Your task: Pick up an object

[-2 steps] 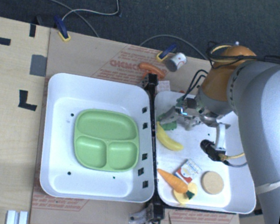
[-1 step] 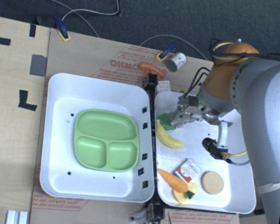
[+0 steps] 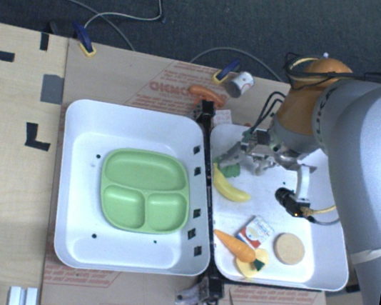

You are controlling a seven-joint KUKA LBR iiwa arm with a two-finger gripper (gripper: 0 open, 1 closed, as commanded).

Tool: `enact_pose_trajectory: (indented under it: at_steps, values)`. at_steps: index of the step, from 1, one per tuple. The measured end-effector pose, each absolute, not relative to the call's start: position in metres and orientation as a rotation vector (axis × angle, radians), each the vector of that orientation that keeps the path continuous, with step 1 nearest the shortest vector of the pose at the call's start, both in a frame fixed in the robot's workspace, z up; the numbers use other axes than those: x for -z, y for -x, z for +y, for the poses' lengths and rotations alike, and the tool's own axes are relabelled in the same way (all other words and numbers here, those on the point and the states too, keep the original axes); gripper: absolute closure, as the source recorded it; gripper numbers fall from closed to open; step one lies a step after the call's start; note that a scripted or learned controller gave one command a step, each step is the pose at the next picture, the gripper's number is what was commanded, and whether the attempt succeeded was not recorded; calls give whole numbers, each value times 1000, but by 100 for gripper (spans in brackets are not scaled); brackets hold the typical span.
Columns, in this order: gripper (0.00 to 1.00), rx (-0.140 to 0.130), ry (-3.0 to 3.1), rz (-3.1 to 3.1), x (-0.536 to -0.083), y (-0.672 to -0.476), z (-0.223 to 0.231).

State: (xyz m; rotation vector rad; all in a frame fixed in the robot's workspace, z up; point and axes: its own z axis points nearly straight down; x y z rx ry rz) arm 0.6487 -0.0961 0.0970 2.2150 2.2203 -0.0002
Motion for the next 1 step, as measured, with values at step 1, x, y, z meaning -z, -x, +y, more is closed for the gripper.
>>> enact_pose_trajectory:
  at_steps: [1]
  values:
    - [0, 3, -2218, 2221, -86, -652, -96]
